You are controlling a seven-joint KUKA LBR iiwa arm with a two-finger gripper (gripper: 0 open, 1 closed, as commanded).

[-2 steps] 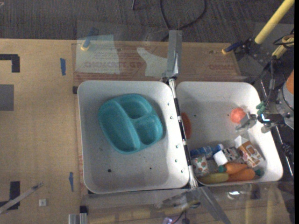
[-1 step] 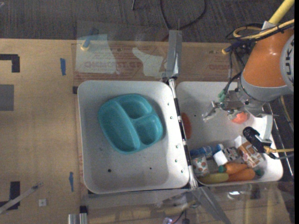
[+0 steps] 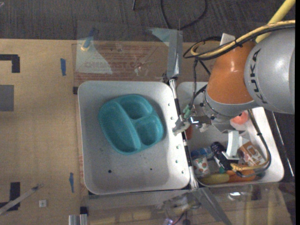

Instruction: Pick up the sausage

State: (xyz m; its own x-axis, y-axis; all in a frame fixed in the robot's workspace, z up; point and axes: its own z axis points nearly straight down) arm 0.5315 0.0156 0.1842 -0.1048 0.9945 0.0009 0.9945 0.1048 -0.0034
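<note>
My gripper (image 3: 184, 124) hangs low over the left edge of the right bin (image 3: 276, 165), close to the wall it shares with the left bin. The grey arm with its orange band covers most of it from above. Just under the gripper a thin dark red sliver (image 3: 189, 134) shows against that wall. It may be the sausage, but most of it is hidden. Whether anything sits in the gripper cannot be told.
A teal divided plate (image 3: 131, 123) lies in the left bin (image 3: 136, 177). Along the right bin's front lie several small things: a printed cup (image 3: 201, 164), a yellow piece (image 3: 216, 177), an orange piece (image 3: 244, 175), a brown box (image 3: 251, 153), a white piece (image 3: 232, 143). A pink-red piece (image 3: 239, 118) sits near the arm.
</note>
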